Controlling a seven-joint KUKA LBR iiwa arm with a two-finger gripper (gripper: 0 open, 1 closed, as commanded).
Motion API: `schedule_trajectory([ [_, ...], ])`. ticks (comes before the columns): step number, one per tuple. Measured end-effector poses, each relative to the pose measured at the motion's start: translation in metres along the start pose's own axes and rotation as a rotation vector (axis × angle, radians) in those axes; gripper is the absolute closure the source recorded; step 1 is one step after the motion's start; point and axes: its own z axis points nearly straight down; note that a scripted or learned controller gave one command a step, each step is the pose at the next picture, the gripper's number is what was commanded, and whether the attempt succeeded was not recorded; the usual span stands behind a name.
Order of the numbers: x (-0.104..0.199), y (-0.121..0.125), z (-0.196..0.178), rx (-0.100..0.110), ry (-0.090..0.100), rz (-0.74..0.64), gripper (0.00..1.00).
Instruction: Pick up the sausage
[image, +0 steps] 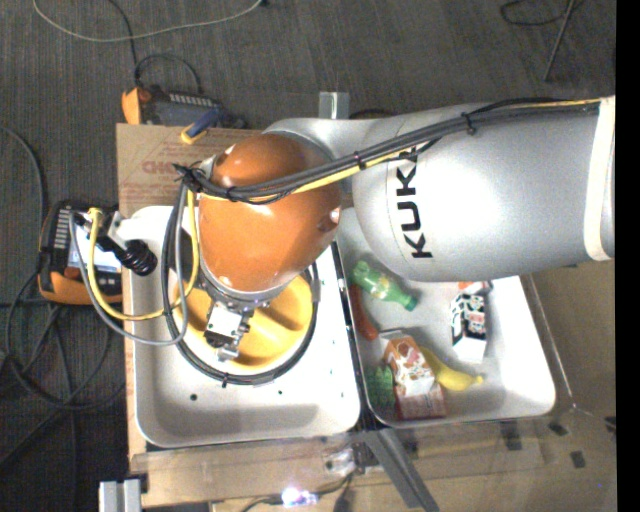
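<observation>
Over the left bin (170, 420) hangs the gripper (226, 338), poised above a yellow bowl-like object (275, 325) lying under the arm's orange wrist band (265, 215); whether the gripper's jaws are open or shut cannot be told from this angle, and nothing is visibly held. Right of that bin's shared wall sits the right bin (535, 385), holding a green bottle (385, 285), a slim reddish piece that is probably the sausage (362, 315) close to the dividing wall, a red carton (415, 375), a banana (455, 378) and a small milk carton (470, 320). Judging by this, the pick is not yet begun: the arm must cross bins, descend and grasp.
</observation>
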Motion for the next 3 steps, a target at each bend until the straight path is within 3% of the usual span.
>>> schedule_trajectory([
  [1,-0.009,0.006,-0.016,-0.002,0.012,0.421,1.00],
  [2,-0.002,0.004,0.009,-0.005,0.008,-0.153,1.00],
  [3,-0.004,0.003,0.001,-0.003,0.001,-0.150,1.00],
])
